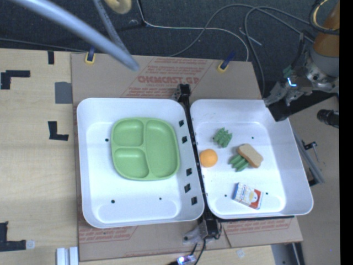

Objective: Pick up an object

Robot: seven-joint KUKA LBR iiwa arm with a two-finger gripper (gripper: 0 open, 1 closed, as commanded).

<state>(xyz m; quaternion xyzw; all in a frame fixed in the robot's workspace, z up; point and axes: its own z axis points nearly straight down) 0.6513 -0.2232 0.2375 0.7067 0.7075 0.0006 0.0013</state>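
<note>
The right bin (287, 164) holds several small things: a green ridged toy (222, 137), an orange ball (208, 158), a tan bread-like piece (251, 154) resting against a small green piece (237, 162), and a red, white and blue carton (246, 195) lying flat near the front. My gripper (289, 85) hangs over the bin's far right corner, outside the rim and well clear of all these things. Nothing shows in its grasp.
The left bin (94, 164) carries a green divided plate (146, 148). A black hinge strip (190, 148) runs between the two bins. Cables (231, 21) lie on the dark surface behind the bench.
</note>
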